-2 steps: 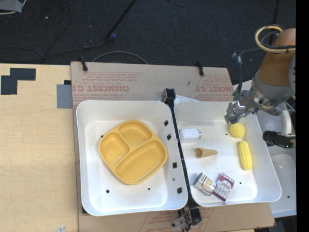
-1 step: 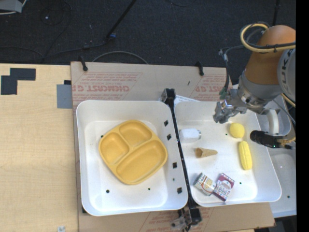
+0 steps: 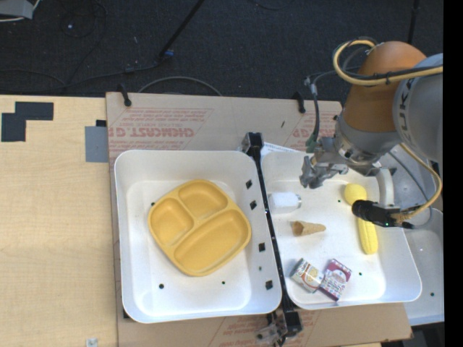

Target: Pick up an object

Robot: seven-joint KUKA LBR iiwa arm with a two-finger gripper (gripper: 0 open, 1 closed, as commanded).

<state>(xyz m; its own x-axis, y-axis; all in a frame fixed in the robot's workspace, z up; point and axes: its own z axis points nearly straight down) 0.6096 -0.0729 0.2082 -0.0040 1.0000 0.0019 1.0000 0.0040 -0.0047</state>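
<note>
A: Why is everything crowded into one bin?

B: My guess is it's a sorting set-up. The right bin point(image 3: 405, 284) holds the loose pieces to choose from, while the left bin point(image 3: 137, 295) carries just a yellow tray point(image 3: 199, 226) lying flat at its centre, so that side may serve as the drop place.

A: And the pieces themselves?

B: A banana point(image 3: 364, 219) lies lengthwise at right of centre. A small brown wedge point(image 3: 308, 228) sits mid-bin, with a white cylinder point(image 3: 286, 201) just above and left of it, close to the divider. Two little packets point(image 3: 321, 276) lie side by side at the lower middle. All lie apart enough for a pinch from above, I'd judge.

A: Where's the gripper?

B: The gripper point(image 3: 312, 176) hangs over the upper part of the right bin, right of the cylinder and above the wedge in the frame, with the arm point(image 3: 376, 107) reaching in from the upper right.

A: Is it holding something?

B: Nothing shows between its fingers. They look parted a little, tips pointing down and left, touching none of the pieces as far as I can see. The pick looks not yet made.
</note>
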